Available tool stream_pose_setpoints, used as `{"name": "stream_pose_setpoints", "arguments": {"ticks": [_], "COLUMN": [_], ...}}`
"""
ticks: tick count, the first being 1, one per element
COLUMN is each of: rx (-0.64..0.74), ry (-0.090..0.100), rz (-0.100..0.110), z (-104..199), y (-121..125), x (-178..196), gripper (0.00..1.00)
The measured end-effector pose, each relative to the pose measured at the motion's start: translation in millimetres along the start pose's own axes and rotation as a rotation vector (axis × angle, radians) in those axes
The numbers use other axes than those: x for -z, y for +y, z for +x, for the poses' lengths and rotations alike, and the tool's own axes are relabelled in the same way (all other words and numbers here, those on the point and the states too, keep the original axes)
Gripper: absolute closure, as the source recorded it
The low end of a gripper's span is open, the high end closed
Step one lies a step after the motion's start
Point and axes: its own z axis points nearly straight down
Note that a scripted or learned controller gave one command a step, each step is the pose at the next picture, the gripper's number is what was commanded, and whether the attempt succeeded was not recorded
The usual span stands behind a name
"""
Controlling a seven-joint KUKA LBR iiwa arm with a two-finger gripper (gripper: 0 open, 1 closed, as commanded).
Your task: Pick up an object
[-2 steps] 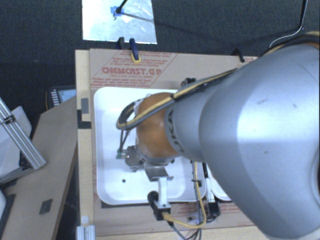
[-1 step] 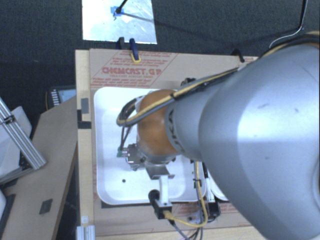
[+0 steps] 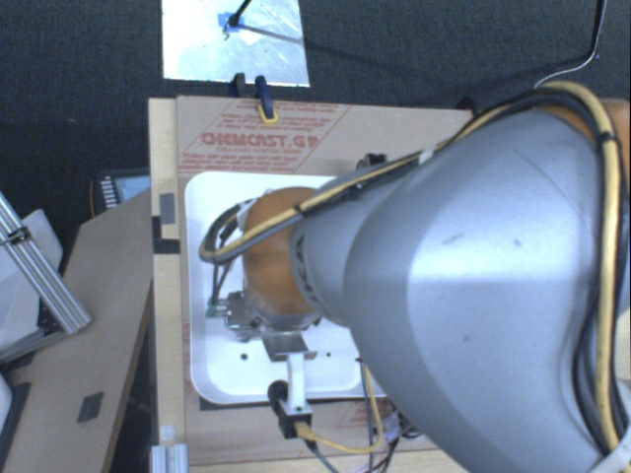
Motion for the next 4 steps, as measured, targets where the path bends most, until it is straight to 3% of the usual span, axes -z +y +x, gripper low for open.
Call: {"name": "stream_pose_setpoints", "arguments": {"ticks": [1, 3, 4], "rx": [-0.001, 0.001, -0.009], "ry": [0.004, 0.003, -0.003], "rz": [-0.009, -0.002, 0.004], "z": [0, 0, -75], "y": [1, 1, -1], "x": [130, 144, 84], "gripper": [1.00, 1.00, 1.00]}}
